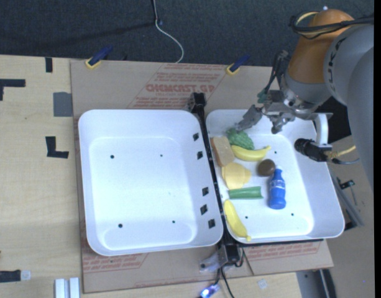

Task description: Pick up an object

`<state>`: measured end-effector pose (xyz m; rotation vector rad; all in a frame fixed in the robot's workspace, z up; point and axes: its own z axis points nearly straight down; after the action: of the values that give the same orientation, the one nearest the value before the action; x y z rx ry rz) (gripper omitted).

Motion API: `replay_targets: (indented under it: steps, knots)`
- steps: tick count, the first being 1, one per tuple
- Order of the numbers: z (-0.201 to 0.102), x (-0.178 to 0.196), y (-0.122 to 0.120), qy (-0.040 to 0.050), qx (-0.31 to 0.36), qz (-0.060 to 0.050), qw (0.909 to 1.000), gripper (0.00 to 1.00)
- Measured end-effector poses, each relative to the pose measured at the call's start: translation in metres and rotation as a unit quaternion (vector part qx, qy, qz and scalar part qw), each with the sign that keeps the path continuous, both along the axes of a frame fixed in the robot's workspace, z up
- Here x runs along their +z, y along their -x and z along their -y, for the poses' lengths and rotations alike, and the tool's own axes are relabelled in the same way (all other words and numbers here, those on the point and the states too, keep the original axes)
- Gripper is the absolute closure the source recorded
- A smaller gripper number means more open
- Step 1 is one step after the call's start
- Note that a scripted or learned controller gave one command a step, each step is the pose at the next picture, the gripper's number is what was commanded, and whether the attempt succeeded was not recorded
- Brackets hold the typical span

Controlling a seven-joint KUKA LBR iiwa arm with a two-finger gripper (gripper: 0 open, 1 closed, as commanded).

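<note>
While nothing is being gripped between its spread fingers (pixel 246 121), the right bin (pixel 302 225) is being read from the near edge. A smooth curved banana (pixel 235 219), a green stick (pixel 244 192), a glossy blue bottle (pixel 276 189), a rounded yellow piece (pixel 236 175), a dull brown ball (pixel 266 167), a second banana (pixel 251 152) and a tan block (pixel 222 151) are being passed. Beyond them, a crinkled green leafy piece (pixel 241 138) is being hovered over by the released gripper (pixel 263 121). Trouble is being risked here: with items being crowded together, a finger could be landed on the second banana, and the soft leaf could be lost
</note>
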<state>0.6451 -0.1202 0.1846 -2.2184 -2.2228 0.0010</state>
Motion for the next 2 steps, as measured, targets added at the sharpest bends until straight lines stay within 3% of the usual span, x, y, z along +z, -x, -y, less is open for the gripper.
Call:
replay_targets:
  steps: [1,2]
  knots:
    - [0.021,-0.105,0.070,-0.0006,-0.003,-0.002,1.0000,0.00]
    - [0.020,-0.088,0.066,-0.0004,-0.001,0.002,1.0000,1.00]
